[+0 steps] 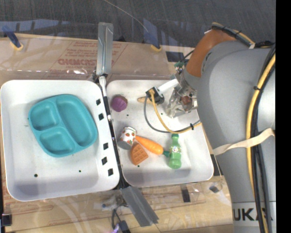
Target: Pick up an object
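Camera view. Two shallow white plastic bins sat side by side on the bench. The right bin [199, 171] served as landmark for everything below.

Left of it, touching along the shared divider, lay the left bin [12, 130]. A teal plastic divided plate [63, 124] with three compartments rested in that bin, tilted corner-wise, well apart from the right bin's contents.

Inside the right bin, near its upper left corner: a small purple round ball-like object [119, 103]. Along its lower middle, a cluster of toys: a small white rounded toy with red spots [128, 135], an orange plastic carrot [149, 144] lying slantwise just beside it, and an orange waffle-patterned piece [139, 155] under the carrot's left end, touching or nearly so. At the carrot's right tip stood a green plastic bottle [174, 152], lying roughly lengthwise toward the bin's lower edge.

The grey arm [233, 106] with its orange band [206, 50] reached in over the right bin's right side. The gripper [180, 103] hung over the bin's upper right area, well apart from the carrot cluster and the purple ball. Cables looped below it across the bin floor. Whether the gripper was released, clenched or grasping: could not tell, the wrist hardware hid that part. A small tan pointed object [143, 99] lay just left of the gripper's black fitting; identity unclear.
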